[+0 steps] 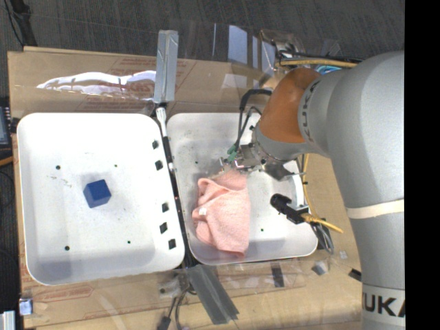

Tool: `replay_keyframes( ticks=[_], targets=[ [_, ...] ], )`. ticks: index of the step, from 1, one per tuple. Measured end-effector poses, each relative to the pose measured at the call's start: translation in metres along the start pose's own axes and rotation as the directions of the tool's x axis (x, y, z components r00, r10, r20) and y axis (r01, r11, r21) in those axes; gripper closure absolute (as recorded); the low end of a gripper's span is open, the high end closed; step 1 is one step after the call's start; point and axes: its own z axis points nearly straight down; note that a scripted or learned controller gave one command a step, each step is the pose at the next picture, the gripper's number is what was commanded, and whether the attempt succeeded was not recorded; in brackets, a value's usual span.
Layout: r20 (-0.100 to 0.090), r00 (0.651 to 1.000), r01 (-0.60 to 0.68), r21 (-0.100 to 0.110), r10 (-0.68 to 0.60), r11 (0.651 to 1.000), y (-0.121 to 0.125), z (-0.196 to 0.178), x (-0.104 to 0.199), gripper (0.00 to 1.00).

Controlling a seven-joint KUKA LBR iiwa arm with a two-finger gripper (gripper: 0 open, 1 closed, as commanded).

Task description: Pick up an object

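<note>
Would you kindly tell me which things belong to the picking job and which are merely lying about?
In the job, seemingly: gripper; crumpled pink towelling cloth beside it; white bin on the view's right.
Lying about: small blue cube; white bin on the view's left.

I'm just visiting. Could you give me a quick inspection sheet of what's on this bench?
Surface: left bin and right bin, white, side by side on cardboard.
Job's things: blue cube in the left bin; crumpled pink cloth in the right bin.
Clutter: clear plastic film on the cardboard.
Grippers: gripper low at the cloth's far edge.
Cables: black cable looping by the wrist.
Surroundings: dark floor beyond the bench.
</note>
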Motion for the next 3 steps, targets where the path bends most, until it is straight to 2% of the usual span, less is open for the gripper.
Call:
replay_keyframes(
  ticks=[1, 2, 3],
  targets=[
    [-0.002, 1.0, 0.004, 0.004, -0.004, 1.0, 0.001, -0.007, 0.0, 1.0],
    [-0.001, 1.0, 0.004, 0.004, -0.004, 1.0, 0.001, -0.007, 0.0, 0.0],
    [0.001, 0.972, -0.233, -0.001, 0.233, 0.972, 0.008, 0.001, 0.016, 0.0]
  ],
)
